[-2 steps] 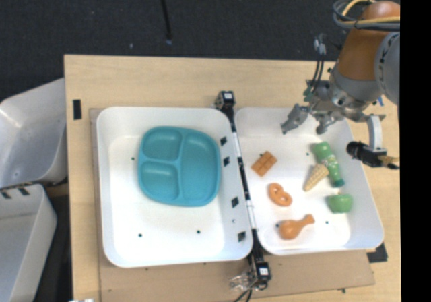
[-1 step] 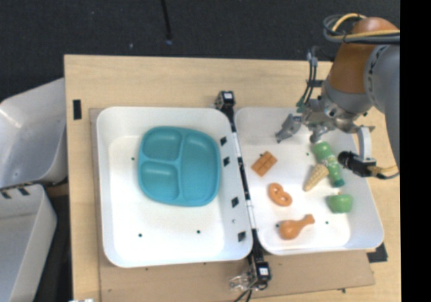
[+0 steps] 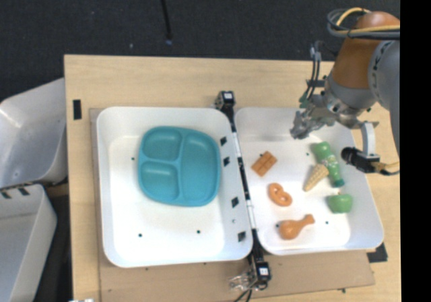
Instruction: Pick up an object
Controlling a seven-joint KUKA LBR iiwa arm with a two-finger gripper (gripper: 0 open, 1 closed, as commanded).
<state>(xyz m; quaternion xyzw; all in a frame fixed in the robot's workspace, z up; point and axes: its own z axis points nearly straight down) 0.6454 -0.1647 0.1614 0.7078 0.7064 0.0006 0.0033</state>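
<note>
Hanging over the far part of the right bin (image 3: 357,230), the gripper (image 3: 301,127) points down and toward the camera's left, its grey fingers a small blurred cluster; whether the jaws stand apart or together cannot be told, and nothing can be seen between them. All the loose toys lie nearer the camera than the jaws, on the floor of the same bin. Closest to the jaws, just toward the arm's side, is a green piece (image 3: 323,151), and touching it from the near side a cream cone (image 3: 314,176) lies tilted beside another green bit (image 3: 335,176). An orange waffle block (image 3: 264,163) lies to the camera's left of the jaws and a little nearer. Farther toward the camera sits an orange pretzel (image 3: 279,194), then an orange drumstick (image 3: 296,226) near the bin's front wall. A green cube-like piece (image 3: 340,202) rests on the arm's side, well apart from the jaws. Across the central divide, in the left bin (image 3: 114,226), a teal compartment plate (image 3: 179,164) lies flat, well away from the jaws.
</note>
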